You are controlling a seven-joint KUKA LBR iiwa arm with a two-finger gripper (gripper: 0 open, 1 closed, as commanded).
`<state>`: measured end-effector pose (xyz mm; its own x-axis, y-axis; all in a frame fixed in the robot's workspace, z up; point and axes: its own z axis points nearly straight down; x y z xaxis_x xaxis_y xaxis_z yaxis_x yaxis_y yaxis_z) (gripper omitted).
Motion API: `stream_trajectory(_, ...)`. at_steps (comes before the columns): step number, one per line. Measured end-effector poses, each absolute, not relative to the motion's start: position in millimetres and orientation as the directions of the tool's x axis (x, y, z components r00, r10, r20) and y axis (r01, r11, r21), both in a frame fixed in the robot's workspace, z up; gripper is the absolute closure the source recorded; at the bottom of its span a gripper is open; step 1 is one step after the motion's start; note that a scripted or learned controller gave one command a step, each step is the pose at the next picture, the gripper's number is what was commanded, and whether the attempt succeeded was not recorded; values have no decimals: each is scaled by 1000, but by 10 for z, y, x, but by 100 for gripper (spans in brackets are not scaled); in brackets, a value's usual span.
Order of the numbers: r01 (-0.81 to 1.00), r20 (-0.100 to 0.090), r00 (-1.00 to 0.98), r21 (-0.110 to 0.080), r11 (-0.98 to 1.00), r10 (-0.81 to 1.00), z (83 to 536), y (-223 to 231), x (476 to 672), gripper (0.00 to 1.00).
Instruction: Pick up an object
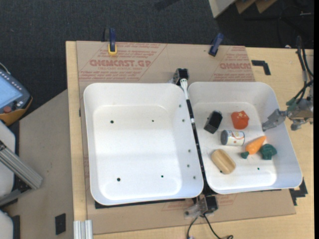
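At the right edge of the frame the gripper (273,119) hung over the right bin's (279,176) rim, whether wide or narrow I could not tell, while a red block (239,119), black piece (213,122), small can (233,138), carrot (255,145) and tan roll (223,161) lay inside.

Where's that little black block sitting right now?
The small black block lies in the right-hand white bin, near its left wall, just left of the red-orange lump and above the small white-and-grey can.

Five small objects in right bin (269,96); fingers (273,119) at its rim
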<state>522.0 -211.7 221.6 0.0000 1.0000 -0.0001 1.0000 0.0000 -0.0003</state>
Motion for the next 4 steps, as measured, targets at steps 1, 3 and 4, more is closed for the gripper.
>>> stream_trajectory(1, 1000, -6, 0, 13, 0, 1000, 1071, -2113, 5473, 0)
stream_trajectory(3, 1000, 3, -6, -3, 6, 1000, 2328, -1519, 5553, 0)
stream_trajectory(4, 1000, 4, -3, -5, 3, 1000, 2670, -1058, 4805, 0)
